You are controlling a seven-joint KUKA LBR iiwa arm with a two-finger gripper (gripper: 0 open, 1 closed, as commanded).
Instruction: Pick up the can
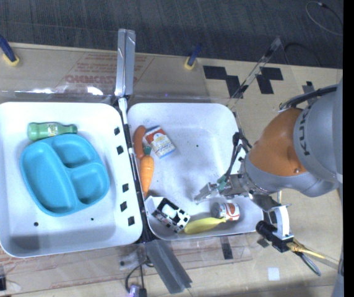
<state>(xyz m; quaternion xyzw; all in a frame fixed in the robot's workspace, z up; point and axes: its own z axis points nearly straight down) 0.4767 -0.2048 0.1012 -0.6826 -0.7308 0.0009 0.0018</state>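
Lying at the near rim of the right bin [183, 113], toward its 5 o'clock corner, the can [229, 211] rests on its side, its red-and-white body touching the right end of a banana [203, 225]. At the banana's 9 o'clock sits a black-and-white carton [172, 215]. Just above the can, at its 11 o'clock, the gripper [217, 187] hangs low over the bin floor; its fingers look slightly apart, one tip pointing toward 9 o'clock, and nothing is seen between them. They appear close to the can's upper edge, though whether they touch it cannot be told. The grey arm with its orange band [279, 147] fills the 3 o'clock side. Farther up the right bin, along its left wall, a carrot [146, 172] lies lengthwise, with a small juice box [159, 142] at its 1 o'clock. In the left bin [7, 166], a blue divided plate [65, 173] lies flat, and a green bottle [50, 129] lies on its side at the plate's 12 o'clock edge.
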